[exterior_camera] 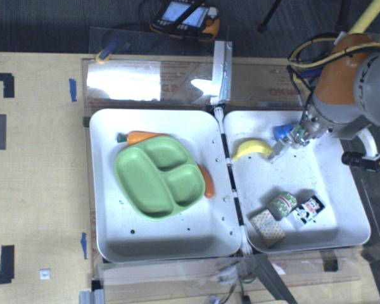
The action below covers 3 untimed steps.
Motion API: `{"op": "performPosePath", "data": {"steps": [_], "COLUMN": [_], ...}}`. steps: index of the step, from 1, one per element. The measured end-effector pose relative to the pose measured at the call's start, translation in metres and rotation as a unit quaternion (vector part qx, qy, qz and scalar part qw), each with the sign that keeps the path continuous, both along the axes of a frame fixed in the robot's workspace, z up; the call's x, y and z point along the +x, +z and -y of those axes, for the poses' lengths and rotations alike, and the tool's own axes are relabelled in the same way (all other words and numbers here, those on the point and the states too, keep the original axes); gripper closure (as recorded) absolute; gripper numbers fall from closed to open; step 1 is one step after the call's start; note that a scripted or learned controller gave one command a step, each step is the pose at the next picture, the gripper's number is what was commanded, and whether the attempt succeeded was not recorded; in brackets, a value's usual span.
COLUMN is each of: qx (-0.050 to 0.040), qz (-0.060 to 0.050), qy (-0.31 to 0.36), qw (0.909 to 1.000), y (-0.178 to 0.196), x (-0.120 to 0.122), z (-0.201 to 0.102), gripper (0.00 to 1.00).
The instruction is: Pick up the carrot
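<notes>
The left bin [107, 233] is mostly taken up by a green divided plate [158, 176]; bare white floor remains along its front edge and left wall; the right bin [348, 220] has open floor through its middle, with a yellow banana [252, 148] at its back-left and a small can [282, 204], a black-and-white carton [308, 209] and a packet [267, 227] near its front edge. The carrot [144, 137] lies in the left bin's back-left part, tucked against the plate's far rim. The claw [277, 152] hangs over the right bin just beside the banana, well apart from the carrot; whether its tips are spread cannot be told.
</notes>
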<state>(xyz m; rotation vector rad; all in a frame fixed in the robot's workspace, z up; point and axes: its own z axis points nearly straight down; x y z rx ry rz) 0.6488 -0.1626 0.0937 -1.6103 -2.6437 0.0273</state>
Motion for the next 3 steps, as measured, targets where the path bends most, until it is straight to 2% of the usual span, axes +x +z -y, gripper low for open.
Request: {"op": "performPosePath", "data": {"steps": [1, 2, 3], "qx": [-0.0019, -0.0018, -0.0038], "qz": [0.023, 0.026, 0.023], "qy": [0.129, 0.128, 0.022], "qw": [0.9913, 0.9914, 0.9995], "y": [-0.007, 0.002, 0.109], "x": [-0.019, -0.017, -0.033], "z": [-0.062, -0.061, -0.061], "gripper": [0.0, 1.0, 1.0]}}
